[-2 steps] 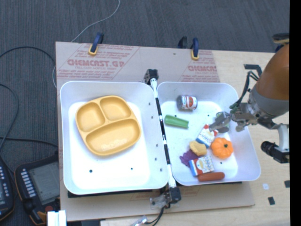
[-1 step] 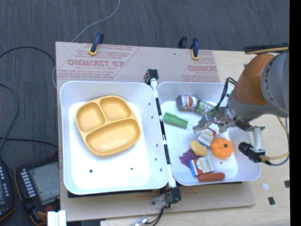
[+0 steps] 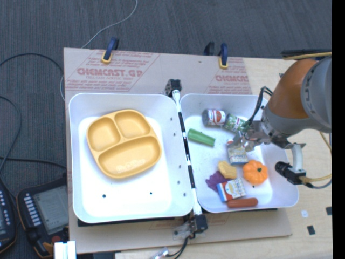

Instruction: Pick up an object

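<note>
The right bin [image 3: 280,198] holds several small toy foods. My gripper [image 3: 239,143] hangs low over the middle of that bin, with the arm reaching in from the right. Directly below it, touching or nearly touching, lies a small grey packet [image 3: 237,156]. An orange pumpkin [image 3: 255,172] sits just right of the packet. A yellow chip [image 3: 228,170], purple grapes [image 3: 213,182], a red-and-white carton [image 3: 233,189] and a sausage [image 3: 242,202] lie toward the front. A red-labelled can [image 3: 215,117], a green-labelled bottle [image 3: 234,123] and a green cucumber [image 3: 201,138] lie further back.
The left bin [image 3: 81,198] carries a yellow divided plate [image 3: 125,142]. A black clamp [image 3: 173,86] sits at the back where the bins meet. A pendant [image 3: 46,209] and cables lie on the floor at left.
</note>
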